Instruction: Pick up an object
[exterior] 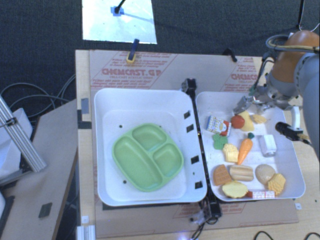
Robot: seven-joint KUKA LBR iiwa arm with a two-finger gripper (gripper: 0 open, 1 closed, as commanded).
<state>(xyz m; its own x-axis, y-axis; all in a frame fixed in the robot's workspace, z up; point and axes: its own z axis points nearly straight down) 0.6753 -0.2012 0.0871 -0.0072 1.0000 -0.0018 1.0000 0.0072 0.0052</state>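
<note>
While the hand hung low at the right bin's twelve o'clock edge, whether it was open or gripping anything could not be told. Just at its six o'clock lay a red tomato (the likeliest target), apparently unlifted; the pick looked barely begun.

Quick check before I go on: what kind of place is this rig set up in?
Probably a robotics lab: a workbench with two white bins, toy food such as a carrot, and loose cables beside it.
</note>
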